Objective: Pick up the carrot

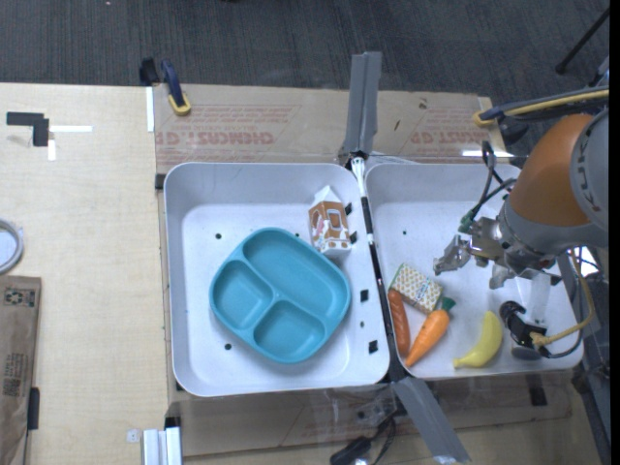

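Showed an orange carrot with green top, yellow banana, red-orange sausage, tan checkered packet at lower right — plus teal divided plate in the white left bin; orange-banded grey arm.

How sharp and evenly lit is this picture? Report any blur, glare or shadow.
Camera view: even, soft light; the carrot and blue tray look sharp with faint shadows; the white bins are bright but not blown out; the gripper looks slightly blurred.

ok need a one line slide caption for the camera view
KUKA arm's gripper hovers in the right bin above the carrot, beside a banana; blue tray in the left bin.
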